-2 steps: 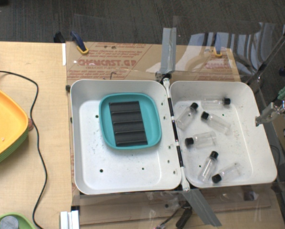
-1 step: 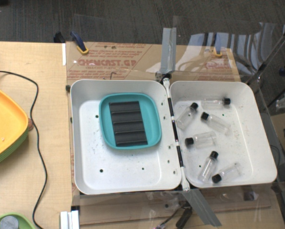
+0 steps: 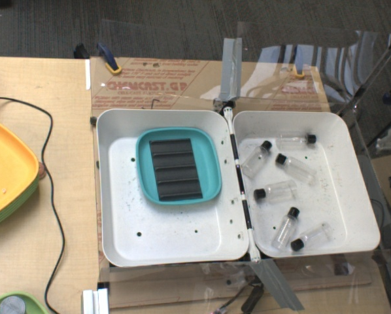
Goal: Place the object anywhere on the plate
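**Surface and room.** Pale wooden bench top (image 3: 51, 97) across the left of the frame. Dark grey carpet (image 3: 130, 12) along the top. A cardboard sheet (image 3: 156, 82) with red print lies under the rear edges of the bins, pinned at its upper left corner by a blue and yellow clamp (image 3: 108, 57).

**Left bin** (image 3: 117, 227). White and shallow, centre of frame. It holds the teal plate (image 3: 212, 169), set in the bin's upper half and clear of its walls. A dark ribbed rectangular pad (image 3: 175, 169) lies on the plate (what it is made of cannot be made out).

**Right bin** (image 3: 349, 175). White, touching the left bin along a shared seam. It holds the task's things, six clear vials with black caps, all lying on their sides and none on the plate:
- vial one (image 3: 253, 161), upper left of the bin
- vial two (image 3: 293, 138), near the rear wall
- vial three (image 3: 297, 169), centre
- vial four (image 3: 278, 190), just below it
- vial five (image 3: 285, 227), lower centre
- vial six (image 3: 313, 235), near the front wall

**Surroundings.**
- A grey metal bracket (image 3: 231, 64) stands behind the seam.
- A black cable (image 3: 53, 175) loops over the bench.
- A stack of yellow dishes (image 3: 6, 169) is at the left edge.

**Gripper.** Whether it is spread or pressed together cannot be told.
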Tool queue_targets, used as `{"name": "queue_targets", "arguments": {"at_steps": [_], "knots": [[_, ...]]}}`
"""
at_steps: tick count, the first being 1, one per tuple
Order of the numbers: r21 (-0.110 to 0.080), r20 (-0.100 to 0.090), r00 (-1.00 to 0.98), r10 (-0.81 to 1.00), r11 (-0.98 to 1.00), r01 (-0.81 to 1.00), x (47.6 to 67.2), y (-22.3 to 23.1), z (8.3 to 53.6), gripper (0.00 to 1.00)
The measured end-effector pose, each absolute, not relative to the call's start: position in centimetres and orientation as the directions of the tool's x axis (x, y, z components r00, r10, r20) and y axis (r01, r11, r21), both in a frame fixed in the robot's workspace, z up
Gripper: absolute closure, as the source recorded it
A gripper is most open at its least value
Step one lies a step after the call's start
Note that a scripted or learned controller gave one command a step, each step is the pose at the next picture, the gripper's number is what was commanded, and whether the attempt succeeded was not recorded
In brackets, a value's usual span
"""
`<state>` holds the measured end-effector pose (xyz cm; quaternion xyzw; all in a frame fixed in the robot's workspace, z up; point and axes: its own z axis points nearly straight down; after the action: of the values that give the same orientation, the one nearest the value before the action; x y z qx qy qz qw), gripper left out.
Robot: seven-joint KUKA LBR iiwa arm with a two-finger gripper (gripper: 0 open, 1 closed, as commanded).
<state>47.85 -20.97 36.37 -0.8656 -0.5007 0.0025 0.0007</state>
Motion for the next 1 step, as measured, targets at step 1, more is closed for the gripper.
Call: {"name": "queue_targets", "arguments": {"at_steps": [1], "knots": [[-0.004,-0.004,0.545,0.838,-0.545,0.838,47.77,-21.46,30.90,0.00]]}}
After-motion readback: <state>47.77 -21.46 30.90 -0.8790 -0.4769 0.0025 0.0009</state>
